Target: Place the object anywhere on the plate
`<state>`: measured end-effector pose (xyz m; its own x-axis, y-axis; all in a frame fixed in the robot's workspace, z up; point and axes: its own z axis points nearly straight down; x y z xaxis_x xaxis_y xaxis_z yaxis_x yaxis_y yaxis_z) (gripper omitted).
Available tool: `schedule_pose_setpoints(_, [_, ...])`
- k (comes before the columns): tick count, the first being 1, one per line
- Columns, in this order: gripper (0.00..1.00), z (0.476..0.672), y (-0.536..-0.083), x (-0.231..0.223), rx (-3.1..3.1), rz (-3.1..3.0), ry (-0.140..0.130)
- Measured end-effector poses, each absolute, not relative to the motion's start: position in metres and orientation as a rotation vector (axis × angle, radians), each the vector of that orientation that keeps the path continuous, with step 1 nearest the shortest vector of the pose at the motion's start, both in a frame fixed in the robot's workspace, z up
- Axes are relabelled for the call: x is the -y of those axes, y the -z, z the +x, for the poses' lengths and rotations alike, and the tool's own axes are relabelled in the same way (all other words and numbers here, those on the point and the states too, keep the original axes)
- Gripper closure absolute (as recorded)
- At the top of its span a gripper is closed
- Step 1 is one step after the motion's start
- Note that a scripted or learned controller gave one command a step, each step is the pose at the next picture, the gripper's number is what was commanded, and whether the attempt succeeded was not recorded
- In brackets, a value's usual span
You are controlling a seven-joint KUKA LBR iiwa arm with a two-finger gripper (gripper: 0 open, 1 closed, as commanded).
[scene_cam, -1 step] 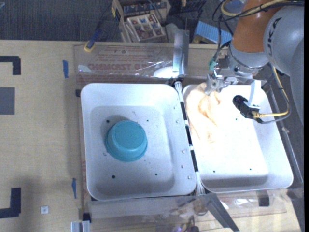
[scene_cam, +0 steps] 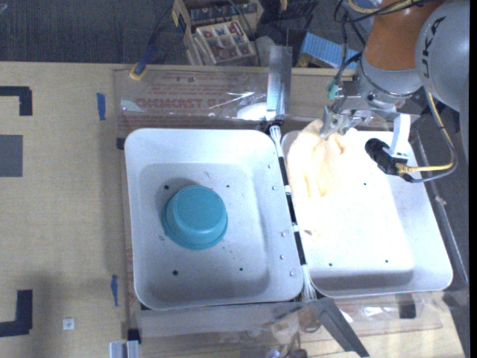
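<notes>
Plainly, tool: the tool (scene_cam: 337, 121) hangs at the far left corner of the right bin (scene_cam: 417, 274), with a pale yellowish cloth (scene_cam: 319, 166) reaching up to its tip; whether the cloth is actually pinched there, and how far the tool is spread, I cannot tell
Object: the cloth drapes down from the tool along the right bin's left wall, its long axis running from far edge toward near edge
Plate: the teal round dish (scene_cam: 195, 216), seemingly upturned, sits near the middle of the left bin (scene_cam: 149, 151), nothing on it
Key relation: the dish lies to the tool's left and nearer the table's near edge, across the divider between the bins
Containers: left bin holds the dish; right bin holds the cloth
Judgement: placing is not yet done
</notes>
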<state>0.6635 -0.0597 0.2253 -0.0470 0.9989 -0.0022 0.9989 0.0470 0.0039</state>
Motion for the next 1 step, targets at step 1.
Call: schedule_pose_setpoints(1, [1.00, 0.6519, -0.2226, 0.0197, -2.658, 1.675, 0.000])
